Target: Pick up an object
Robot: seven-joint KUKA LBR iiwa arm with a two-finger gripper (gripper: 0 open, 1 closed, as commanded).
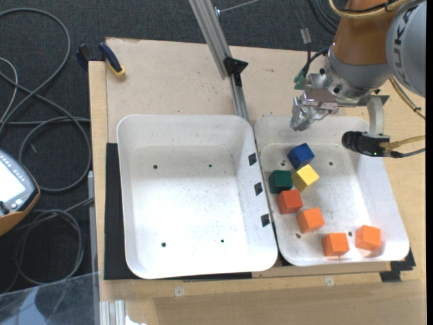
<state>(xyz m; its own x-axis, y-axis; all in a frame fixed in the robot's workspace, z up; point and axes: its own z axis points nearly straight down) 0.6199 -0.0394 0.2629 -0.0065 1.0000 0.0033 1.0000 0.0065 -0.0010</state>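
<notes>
End effector point(301, 122) above right bin's point(385, 188) far edge, finger state unclear, blue cube point(300, 155) just below

My gripper point(302, 122) hangs over the far edge of the right bin point(382, 181). All the blocks sit in that bin on the near side of me: one cube point(300, 155) closest, then a tight bunch point(292, 183) just beyond it toward the front, and three more point(338, 234) strung along the front wall. The other bin point(189, 195) is off to the side, touching this one.
</notes>
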